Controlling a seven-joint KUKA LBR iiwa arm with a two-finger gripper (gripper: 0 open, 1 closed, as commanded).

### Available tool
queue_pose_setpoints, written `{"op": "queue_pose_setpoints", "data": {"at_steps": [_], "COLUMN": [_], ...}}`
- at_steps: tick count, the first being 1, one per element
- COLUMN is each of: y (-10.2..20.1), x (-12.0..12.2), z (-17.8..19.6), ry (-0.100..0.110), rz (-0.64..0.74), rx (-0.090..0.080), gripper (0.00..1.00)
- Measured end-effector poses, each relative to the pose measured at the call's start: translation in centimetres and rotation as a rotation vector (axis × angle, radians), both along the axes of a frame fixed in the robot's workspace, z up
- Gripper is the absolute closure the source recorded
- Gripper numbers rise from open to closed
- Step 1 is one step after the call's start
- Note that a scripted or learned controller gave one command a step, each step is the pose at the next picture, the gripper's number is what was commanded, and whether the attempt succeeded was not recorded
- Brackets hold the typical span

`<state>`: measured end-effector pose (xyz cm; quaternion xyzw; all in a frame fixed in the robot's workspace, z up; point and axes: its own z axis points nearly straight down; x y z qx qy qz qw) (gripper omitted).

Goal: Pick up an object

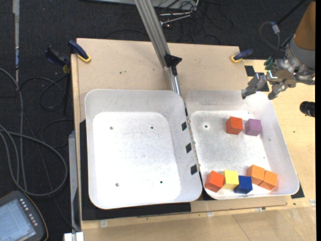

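Meanwhile, seven small blocks wait in the right-hand shallow white plastic bin [281, 149]: an orange-red cube [233, 125] touching a purple cube [253, 127] near the far side, and along the near wall a row of an orange cube [215, 180], a yellow cube [230, 178], a blue cube [244, 184] and two more orange cubes [256, 173] [269, 179]. None is held. The two-finger gripper [262, 90] hangs above the bin's far right corner, its dark fingers spread apart and bare, so the pick looks to be at the approach stage. The nearest candidates appear to be the orange-red and purple pair; because they touch, the next move probably calls for a descent centred on one cube, with fingers straddling its free faces. The left-hand white bin [95, 149] sits alongside on a pale wooden bench [125, 64] fixed with blue-and-yellow clamps [77, 50]. A slanted metal pole [153, 24] crosses above, and black cables [30, 114] trail over dark carpet beside a handheld control pendant [17, 220].
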<state>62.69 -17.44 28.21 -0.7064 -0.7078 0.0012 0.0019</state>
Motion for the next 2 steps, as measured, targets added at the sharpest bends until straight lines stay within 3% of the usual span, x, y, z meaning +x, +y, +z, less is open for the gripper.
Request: {"op": "queue_pose_setpoints", "data": {"at_steps": [1, 2], "y": [0.0, -0.1], "x": [0.1, -0.3], "z": [0.3, -6.1], "ry": [-0.004, 0.002], "rz": [0.002, -0.002], "rx": [-0.002, 0.0], "gripper": [0.0, 0.0]}}
